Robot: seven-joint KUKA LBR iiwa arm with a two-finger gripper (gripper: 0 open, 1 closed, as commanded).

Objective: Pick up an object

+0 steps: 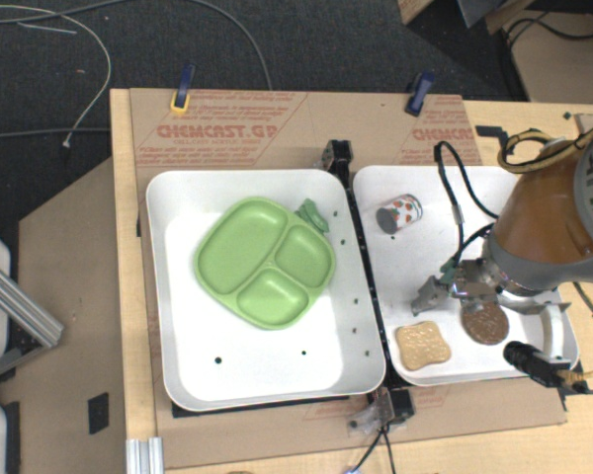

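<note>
Bench topped with printed cardboard (277, 117), two shallow white bins side by side. Left bin (178, 363) carries a green divided plate (264, 261), three compartments, lying tilted toward the bin's upper middle; a small dark green piece (313, 215) touches its upper right rim, too small to identify. Right bin (376, 191) holds the arm's working area. Arm (549, 220) reaches in from the right, orange band over a grey wrist, its bulk covering the right part of that bin and cut off by the frame edge. Gripper (437, 296) sits low over the bin's middle, grey metal parts pointing left; whether the fingers stand apart or together cannot be told from this angle, and nothing is seen between them. Tan cracker-like piece (421, 345), squarish with rounded corners, lies just below the gripper near the bin's front wall, apart from it. Brown round disc (485, 323) lies just right of the cracker, its upper edge partly hidden under the wrist. Small white cup (400, 212) with red and green marks lies on its side, dark opening facing left, toward the bin's back left, well apart from the gripper. Black cables (455, 191) loop from the arm across the bin's back.
</note>
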